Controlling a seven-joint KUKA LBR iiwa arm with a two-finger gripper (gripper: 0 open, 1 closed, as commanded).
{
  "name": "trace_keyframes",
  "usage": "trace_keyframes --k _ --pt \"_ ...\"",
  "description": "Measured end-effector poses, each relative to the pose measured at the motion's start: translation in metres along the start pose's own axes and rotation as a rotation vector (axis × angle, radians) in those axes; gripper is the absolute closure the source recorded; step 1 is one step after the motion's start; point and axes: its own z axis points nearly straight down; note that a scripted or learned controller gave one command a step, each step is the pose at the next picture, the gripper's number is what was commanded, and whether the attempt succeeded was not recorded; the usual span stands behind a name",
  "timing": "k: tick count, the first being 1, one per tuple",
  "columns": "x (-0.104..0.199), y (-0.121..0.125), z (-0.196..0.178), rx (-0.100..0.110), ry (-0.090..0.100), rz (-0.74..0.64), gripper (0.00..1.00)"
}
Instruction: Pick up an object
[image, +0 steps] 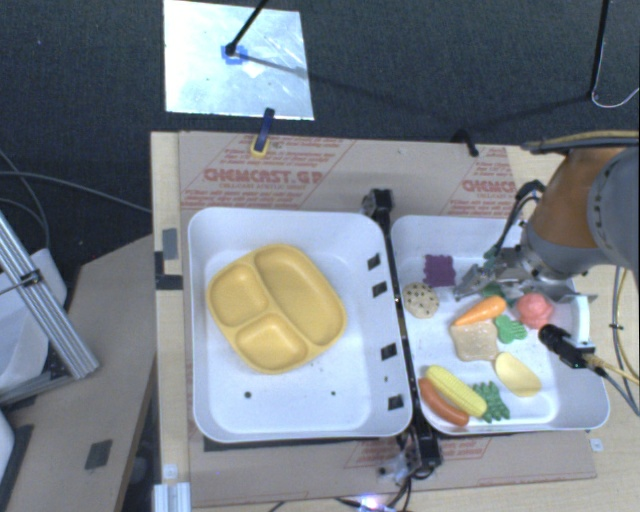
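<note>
Even, bright overhead light, glare on the foil sheet (238, 58), soft overall focus.

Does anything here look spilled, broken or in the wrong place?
Nothing stands out. The yellow divided plate lies flat in the left bin. The toy foods, such as the carrot, corn and cookie, lie loosely scattered in the right bin, all inside its rim.
</note>
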Motion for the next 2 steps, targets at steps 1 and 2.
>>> trace_keyframes --k 1,2 --pt "-0.038 -0.005 -0.002 0.000 0.017 -0.009 0.00" --pt "-0.041 0.019 -0.003 0.022 0.020 -0.011 0.00"
